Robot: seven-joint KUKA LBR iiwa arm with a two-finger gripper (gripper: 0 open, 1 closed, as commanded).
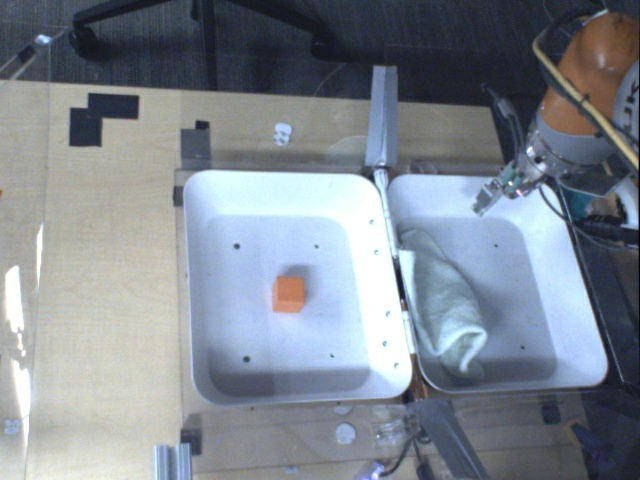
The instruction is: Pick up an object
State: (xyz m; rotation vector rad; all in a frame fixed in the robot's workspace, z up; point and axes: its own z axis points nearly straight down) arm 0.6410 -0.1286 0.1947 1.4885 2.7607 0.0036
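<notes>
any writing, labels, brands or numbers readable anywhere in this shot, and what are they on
No text can be read.
The black shapes on the bench are plain blocks, not letters.
The small white item behind the left bin is too small and blurred to tell if it bears print.
The orange cube, the towel and the gripper show no markings.

The arm (590,58) is cut off by the right edge. Its gripper (487,202) is too small and blurred to read. The folded white cloth (445,303) hides part of the right bin's (560,298) floor.
</notes>
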